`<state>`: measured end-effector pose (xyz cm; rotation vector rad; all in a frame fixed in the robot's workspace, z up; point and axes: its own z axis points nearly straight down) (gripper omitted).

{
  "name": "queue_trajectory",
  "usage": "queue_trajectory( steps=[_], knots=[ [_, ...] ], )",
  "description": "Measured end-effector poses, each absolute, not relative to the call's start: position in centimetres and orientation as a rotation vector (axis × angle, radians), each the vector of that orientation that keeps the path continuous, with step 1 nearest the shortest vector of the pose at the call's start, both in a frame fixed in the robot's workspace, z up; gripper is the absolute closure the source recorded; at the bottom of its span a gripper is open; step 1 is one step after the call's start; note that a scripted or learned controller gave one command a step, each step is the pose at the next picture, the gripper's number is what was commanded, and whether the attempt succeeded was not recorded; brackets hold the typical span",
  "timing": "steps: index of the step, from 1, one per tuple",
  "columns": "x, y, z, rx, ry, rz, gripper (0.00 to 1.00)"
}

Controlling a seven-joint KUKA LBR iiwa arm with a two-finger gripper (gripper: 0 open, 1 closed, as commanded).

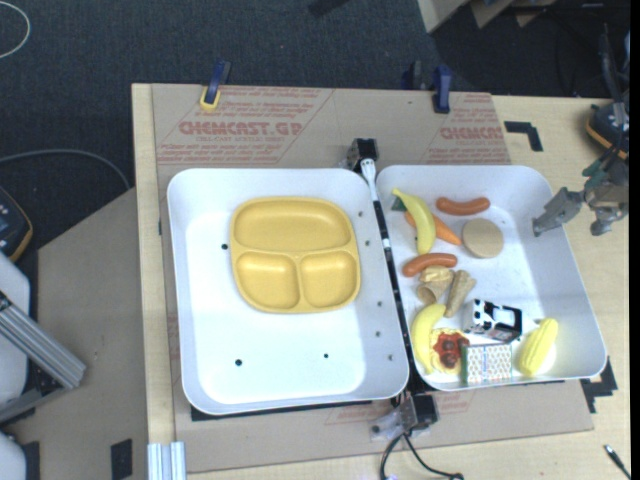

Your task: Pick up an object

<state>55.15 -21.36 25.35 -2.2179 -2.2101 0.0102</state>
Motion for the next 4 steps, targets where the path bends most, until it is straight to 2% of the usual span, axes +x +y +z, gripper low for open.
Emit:
queue_trajectory(
  steps=[1, 4],
  knots=[
    [55.4, -21.3, 26.0, -2.222, -2.222, 0.0, 0.0],
    [56.2, -20.2, 8.4, -2.217, -2.216, 0.004, 0.0]
  ],
)
